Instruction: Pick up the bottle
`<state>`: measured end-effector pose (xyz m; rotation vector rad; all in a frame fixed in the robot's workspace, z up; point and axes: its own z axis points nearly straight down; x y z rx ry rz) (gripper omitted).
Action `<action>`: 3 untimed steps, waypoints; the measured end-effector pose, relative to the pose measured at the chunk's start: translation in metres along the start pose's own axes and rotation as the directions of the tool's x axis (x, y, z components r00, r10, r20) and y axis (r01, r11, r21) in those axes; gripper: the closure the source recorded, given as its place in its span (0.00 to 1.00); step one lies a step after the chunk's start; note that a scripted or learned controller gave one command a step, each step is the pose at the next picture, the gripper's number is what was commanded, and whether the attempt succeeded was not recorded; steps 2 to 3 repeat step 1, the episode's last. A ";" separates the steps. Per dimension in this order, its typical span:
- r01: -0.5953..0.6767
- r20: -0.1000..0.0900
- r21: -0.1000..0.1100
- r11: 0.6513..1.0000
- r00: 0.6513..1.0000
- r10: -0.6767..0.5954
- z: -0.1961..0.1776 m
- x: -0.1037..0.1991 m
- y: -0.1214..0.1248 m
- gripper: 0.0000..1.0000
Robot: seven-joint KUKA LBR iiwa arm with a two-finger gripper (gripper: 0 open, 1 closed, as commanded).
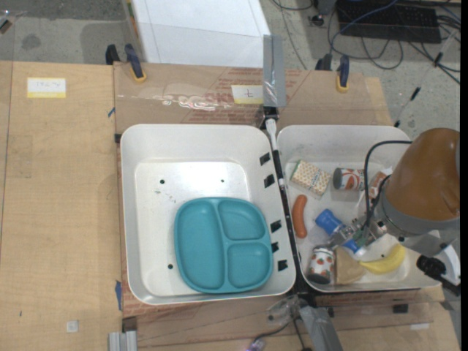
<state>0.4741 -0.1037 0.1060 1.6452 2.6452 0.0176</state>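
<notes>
1. We take the banana (385, 260) at the near right of the right bin (329, 134) as our landmark; the bottle (333, 227), blue with a pale cap end, lies on its side just up and left of it, its cap end pointing toward the banana.

2. The hand (360, 234) sits low over the bin just left of the banana, at the bottle's cap end; whether it is open or closed, and whether it has hold of anything, we cannot tell, since the arm's orange wrist covers much of it.

3. We judge the bottle light, stiff plastic, smooth and round, so likely to roll or slip; it looks sturdy rather than fragile.

4. We would take hold across the blue body, near its middle, pinching across the width rather than along the length; the cap end seems too narrow.

5. Left of the banana, beyond the bottle, lies a sausage (300, 216), and just left of the banana a tan piece (349, 269) and a small can (321, 265); these crowd the approach.
</notes>
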 end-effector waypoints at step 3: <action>-0.036 -0.014 0.021 0.999 0.999 0.036 -0.167 0.069 0.037 1.00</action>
